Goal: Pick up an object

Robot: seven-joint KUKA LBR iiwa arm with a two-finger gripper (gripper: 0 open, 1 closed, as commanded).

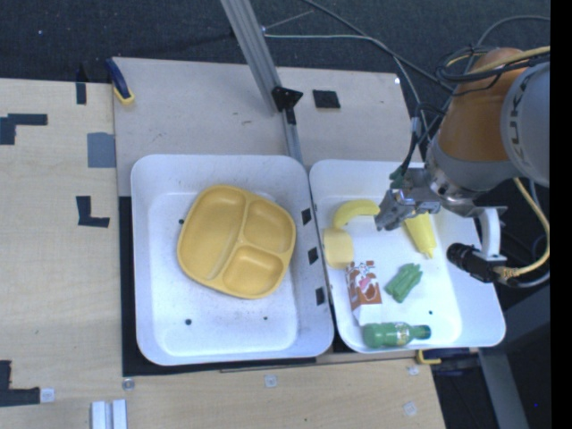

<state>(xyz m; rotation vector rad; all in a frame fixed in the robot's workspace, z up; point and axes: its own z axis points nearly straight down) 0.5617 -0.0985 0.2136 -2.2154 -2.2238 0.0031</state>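
Note:
My gripper hangs over the upper middle of the right bin, between a yellow banana to its left and a yellow corn cob just to its right. Below the banana lies a pale yellow block. Further down are a red and white packet, a green vegetable piece and a green bottle lying on its side. Nothing shows between the dark fingers, and their spacing is too unclear to read.
A yellow divided plate fills the middle of the left bin. A slanted metal pole crosses the bench behind the bins. Cables hang at the right bin's right side.

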